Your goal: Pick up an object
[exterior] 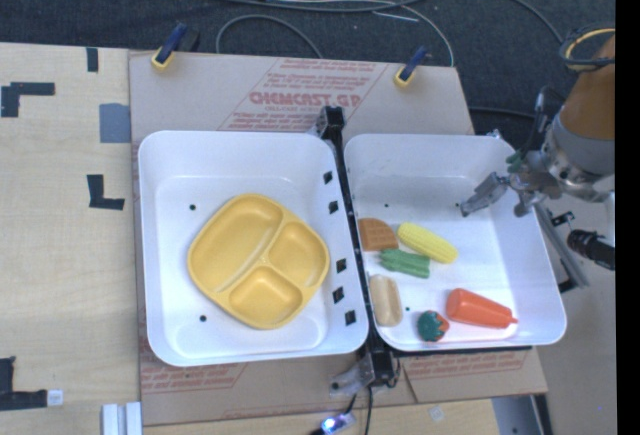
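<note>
A: Where is the end effector [497, 195]?

B: Over the right bin [520, 268], near its upper right corner, at the tip of the arm [585, 128] reaching in from the right. Its two fingers are spread wide, one pointing left toward the bin's middle, the other nearer the wrist. Nothing sits between them.

A: And the things to pick?

B: All in the right bin, clustered in its left and lower part, well apart from the end effector. A corn cob [428, 242] lies near the middle, with a green pod [405, 263] touching it just below. A brown bread slice [376, 234] is beside them, against the left wall. Lower down, a bun [385, 300] lies along the left side, a small green and red piece [432, 325] sits near the front wall, and a carrot [480, 309] lies just right of that.

A: The other bin?

B: The left bin [165, 253] holds a yellow divided plate [258, 259], lying flat and turned at an angle. Both bins rest on a cardboard sheet [300, 93] on the bench [60, 253], which two clamps [168, 48] hold at the far edge.
</note>
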You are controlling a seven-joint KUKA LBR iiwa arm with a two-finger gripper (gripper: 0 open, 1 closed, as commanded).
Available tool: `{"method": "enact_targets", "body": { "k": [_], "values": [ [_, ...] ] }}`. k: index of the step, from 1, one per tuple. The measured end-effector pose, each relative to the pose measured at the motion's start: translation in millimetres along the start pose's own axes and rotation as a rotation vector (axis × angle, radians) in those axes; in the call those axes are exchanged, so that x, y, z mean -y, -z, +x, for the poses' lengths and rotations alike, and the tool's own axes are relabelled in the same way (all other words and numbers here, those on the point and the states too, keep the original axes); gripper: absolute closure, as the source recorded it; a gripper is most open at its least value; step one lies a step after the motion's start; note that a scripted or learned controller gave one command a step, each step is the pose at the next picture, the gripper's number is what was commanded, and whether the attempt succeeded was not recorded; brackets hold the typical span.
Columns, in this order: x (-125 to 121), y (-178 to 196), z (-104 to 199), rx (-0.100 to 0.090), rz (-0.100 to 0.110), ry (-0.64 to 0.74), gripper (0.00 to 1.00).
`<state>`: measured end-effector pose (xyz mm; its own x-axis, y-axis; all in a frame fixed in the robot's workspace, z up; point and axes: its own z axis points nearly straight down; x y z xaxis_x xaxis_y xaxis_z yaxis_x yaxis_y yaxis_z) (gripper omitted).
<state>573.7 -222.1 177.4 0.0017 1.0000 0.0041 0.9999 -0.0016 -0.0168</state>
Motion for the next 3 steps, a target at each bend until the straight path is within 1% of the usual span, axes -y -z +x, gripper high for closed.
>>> {"method": "enact_targets", "body": {
  "k": [1,2,3],
  "values": [
    [-3,6,0,0.003,-0.010,0.003,0.00],
    [-8,-60,6,0.001,-0.004,0.004,0.00],
    [-9,-97,6,0.006,-0.012,0.004,0.00]
  ]
}}
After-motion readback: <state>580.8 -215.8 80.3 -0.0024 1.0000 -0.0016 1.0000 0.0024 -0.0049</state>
